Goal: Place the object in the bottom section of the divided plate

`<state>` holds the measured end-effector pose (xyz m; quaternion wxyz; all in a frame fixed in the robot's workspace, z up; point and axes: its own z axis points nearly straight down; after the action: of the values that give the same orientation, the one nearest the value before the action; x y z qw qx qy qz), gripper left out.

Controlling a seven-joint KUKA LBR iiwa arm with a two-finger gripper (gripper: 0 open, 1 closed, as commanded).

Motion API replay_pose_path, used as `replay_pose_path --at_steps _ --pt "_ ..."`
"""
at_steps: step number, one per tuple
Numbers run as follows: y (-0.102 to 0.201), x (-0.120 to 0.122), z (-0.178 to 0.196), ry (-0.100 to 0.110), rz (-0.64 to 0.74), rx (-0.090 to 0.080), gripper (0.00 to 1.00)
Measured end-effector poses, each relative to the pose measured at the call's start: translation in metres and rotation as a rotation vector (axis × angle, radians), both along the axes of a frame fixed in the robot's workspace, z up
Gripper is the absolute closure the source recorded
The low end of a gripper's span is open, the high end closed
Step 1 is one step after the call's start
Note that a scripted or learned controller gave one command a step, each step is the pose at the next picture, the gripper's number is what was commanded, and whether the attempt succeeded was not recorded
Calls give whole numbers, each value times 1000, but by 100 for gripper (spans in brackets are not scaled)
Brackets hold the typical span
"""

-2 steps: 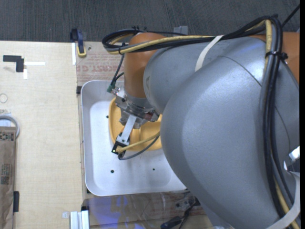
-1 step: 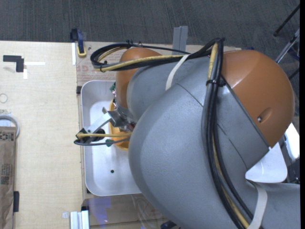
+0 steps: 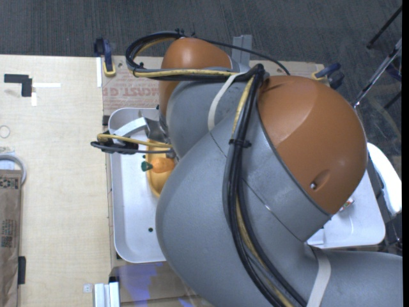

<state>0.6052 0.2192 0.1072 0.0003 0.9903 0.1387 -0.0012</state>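
1. The arm fills most of the view, its grey links and orange caps stretched across from the right over the bins. That bulk is why so little of the work area can be read.

2. The left bin shows along its left wall and bare floor. The right bin peeks out as a white edge past the arm's elbow. Both sit on the bench.

3. An orange-yellow object lies in the left bin, just at the arm's edge, with a small green bit beside it. Whether this is the task's thing or part of the plate, I cannot tell; it is half covered.

4. The claw is hidden under the wrist, so whether it is apart, together or clamped on anything cannot be told. A yellow-and-black cable juts left from the wrist area, over the bin wall.

5. My reading: the wrist hangs low over the left bin because the work is there, either a pick or a placement. How far the task stands cannot be judged, as no plate section is clearly visible.

6. Risk: cables trailing close to the bin wall could snag.
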Motion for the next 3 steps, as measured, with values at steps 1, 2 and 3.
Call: replay_pose_path --at_steps 1,2,3 --pt "8 -2 -14 -2 -36 1 100" --pt "8 -29 -15 0 311 -2 100" --pt "10 -28 -14 -3 313 2 0"
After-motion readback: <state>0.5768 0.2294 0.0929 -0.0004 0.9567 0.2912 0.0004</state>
